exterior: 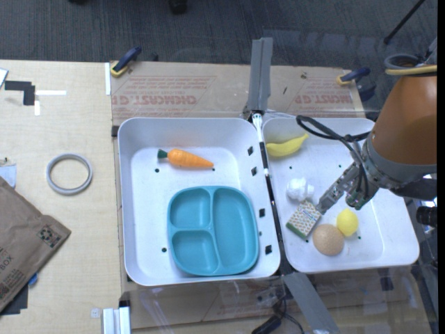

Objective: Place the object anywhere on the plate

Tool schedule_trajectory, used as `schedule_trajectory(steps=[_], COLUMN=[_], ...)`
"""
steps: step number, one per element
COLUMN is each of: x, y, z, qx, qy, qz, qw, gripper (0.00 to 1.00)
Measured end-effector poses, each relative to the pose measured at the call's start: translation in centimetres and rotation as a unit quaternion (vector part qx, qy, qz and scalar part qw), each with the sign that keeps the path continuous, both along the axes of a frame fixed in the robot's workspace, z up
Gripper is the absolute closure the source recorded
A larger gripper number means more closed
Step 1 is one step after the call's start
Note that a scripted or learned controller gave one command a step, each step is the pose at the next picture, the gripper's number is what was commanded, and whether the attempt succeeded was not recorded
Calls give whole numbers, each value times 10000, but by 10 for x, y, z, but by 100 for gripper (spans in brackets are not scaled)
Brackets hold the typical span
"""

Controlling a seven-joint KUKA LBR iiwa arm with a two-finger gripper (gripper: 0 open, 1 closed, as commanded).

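The end effector (338, 193), its state not discernible, is being held at the frame's lower right, directly above the lemon (347, 223); the plate (212, 229) is lying leftward.

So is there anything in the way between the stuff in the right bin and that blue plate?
Only the bins' raised walls where they meet. The blue plate lies flat in the left bin, the carrot beyond it, off the path.

bins (132, 207) 2 | plate (212, 229) 1 | carrot (188, 159) 1 | banana (286, 146) 1 | lemon (347, 222) 1 | egg (327, 240) 1
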State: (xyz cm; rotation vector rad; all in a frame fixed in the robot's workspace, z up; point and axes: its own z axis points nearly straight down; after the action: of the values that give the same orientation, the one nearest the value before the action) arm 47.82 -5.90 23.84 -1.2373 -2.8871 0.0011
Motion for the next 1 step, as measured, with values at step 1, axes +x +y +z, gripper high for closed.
schedule_trajectory(steps=[1], x=[35], y=[77], z=[-14], qx=[-2], qy=[-4], qz=[218], qw=[9998], gripper=[100])
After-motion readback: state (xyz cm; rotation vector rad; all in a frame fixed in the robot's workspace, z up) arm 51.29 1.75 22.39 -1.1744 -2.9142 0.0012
